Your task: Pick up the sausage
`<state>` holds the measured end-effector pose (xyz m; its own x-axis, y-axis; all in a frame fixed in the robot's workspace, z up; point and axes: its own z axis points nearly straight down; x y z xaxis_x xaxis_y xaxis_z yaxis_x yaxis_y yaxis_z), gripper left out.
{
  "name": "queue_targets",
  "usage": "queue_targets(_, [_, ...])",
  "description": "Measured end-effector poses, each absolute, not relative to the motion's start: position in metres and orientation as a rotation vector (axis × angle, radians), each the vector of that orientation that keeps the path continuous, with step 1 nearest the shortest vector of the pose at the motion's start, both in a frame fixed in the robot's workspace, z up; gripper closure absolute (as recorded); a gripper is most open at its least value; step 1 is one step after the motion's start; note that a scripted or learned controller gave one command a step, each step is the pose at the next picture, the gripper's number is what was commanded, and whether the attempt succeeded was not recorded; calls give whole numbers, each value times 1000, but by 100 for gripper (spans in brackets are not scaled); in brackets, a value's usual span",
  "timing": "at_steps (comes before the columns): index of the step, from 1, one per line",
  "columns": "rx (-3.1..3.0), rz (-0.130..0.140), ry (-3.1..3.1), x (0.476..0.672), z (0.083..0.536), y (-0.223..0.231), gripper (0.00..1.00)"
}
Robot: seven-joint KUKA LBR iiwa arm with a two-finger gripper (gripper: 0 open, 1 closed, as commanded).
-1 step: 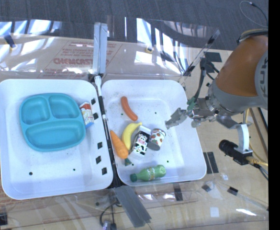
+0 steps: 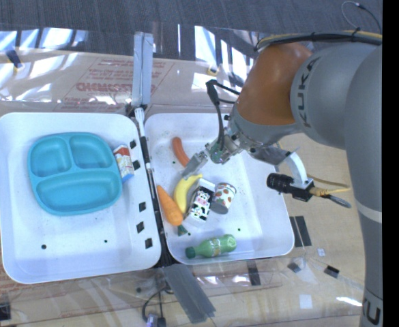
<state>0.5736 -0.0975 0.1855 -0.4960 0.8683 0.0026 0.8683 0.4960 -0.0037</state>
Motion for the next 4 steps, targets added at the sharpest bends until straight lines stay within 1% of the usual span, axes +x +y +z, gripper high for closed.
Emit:
queue_targets(1, [-1449, 1, -2787, 639, 92, -145, 0])
queue_targets(2, [-1406, 2, -2807, 632, 92, -101, 0])
queue_targets(3, [-1401, 2, -2810, 633, 102, -102, 100])
queue_targets(4, [-1160, 0, -2921, 636, 260, -39, 100])
